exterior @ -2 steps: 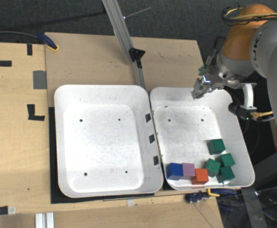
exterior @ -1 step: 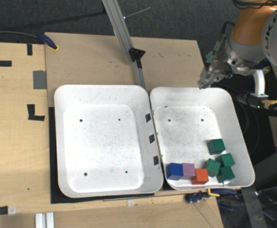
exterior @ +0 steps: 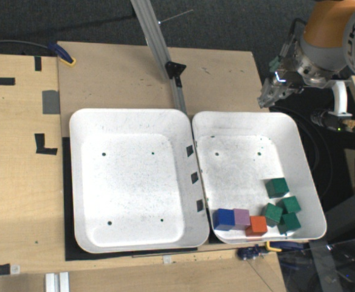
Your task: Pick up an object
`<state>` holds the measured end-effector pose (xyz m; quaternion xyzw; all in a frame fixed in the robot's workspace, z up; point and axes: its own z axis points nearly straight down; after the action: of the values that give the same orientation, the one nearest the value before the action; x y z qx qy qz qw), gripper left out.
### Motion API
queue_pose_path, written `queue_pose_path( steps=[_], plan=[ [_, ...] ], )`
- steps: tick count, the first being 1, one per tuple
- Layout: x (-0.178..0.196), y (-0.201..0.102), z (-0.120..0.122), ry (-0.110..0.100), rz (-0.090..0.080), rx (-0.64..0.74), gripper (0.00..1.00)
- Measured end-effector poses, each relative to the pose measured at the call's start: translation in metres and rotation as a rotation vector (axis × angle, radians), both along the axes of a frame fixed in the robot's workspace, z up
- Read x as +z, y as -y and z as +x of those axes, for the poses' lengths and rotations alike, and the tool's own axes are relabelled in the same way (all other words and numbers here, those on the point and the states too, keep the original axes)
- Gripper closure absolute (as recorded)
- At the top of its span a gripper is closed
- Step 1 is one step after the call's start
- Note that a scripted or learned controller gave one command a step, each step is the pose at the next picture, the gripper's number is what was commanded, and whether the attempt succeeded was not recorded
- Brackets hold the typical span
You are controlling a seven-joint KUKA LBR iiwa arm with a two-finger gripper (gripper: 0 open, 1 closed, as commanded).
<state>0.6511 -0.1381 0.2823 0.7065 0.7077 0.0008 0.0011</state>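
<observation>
- Blocks sit bunched in the near right corner of the right bin: a blue block, a lilac block touching it, and an orange block just beside the lilac one.
- Four green blocks lie to the right of those: one green block apart and farther up along the bin's right wall, the other three green blocks clustered together next to the orange one.
- Left bin lies alongside the right bin, their inner rims meeting along the middle.
- Gripper hangs beyond the far right corner of the right bin, above the bench edge and outside the bin's rim, well apart from every block.
- Jaw state cannot be told; the gripper tip is dark and blurred against the dark floor, and nothing is seen between the tips.
- Arm shows its orange band at the upper right, above the wrist.
- A slanted metal rail crosses the wooden bench toward the gap between the bins.
</observation>
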Motion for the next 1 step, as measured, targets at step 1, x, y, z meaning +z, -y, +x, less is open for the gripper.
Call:
queue_pose_path(
  steps=[1],
  plan=[
    [-0.0166, -0.0445, -0.0253, -0.006, 0.001, 0.002, 1.0]
  ],
)
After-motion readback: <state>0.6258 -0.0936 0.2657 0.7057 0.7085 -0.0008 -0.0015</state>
